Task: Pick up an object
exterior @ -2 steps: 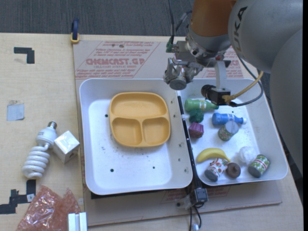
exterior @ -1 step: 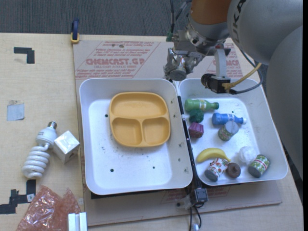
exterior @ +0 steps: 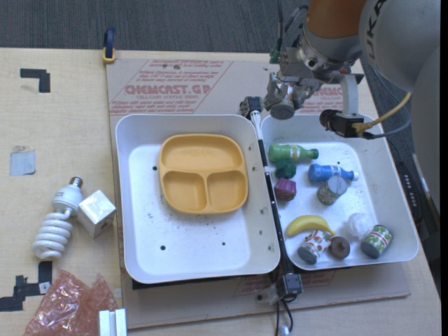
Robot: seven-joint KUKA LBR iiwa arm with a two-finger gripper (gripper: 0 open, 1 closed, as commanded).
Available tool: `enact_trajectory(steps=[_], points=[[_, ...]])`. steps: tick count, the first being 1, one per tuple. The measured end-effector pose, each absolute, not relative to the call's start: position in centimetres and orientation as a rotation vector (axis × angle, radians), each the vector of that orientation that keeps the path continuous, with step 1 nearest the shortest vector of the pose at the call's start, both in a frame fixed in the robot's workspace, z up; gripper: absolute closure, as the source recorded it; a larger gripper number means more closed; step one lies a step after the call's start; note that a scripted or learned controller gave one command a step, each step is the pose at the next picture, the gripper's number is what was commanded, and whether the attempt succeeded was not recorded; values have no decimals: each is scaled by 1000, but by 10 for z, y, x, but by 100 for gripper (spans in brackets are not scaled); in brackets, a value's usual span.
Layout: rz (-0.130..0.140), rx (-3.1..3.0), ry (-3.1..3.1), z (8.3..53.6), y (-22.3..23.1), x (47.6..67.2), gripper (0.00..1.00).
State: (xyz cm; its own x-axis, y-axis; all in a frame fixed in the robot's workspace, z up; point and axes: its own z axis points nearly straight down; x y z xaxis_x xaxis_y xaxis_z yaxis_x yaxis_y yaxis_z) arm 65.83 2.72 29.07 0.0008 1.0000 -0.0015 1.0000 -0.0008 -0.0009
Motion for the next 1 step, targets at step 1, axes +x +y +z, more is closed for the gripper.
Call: enact_trajectory(steps=[1], points=[[-3, 2220, 2222, 286, 57, 659, 100]])
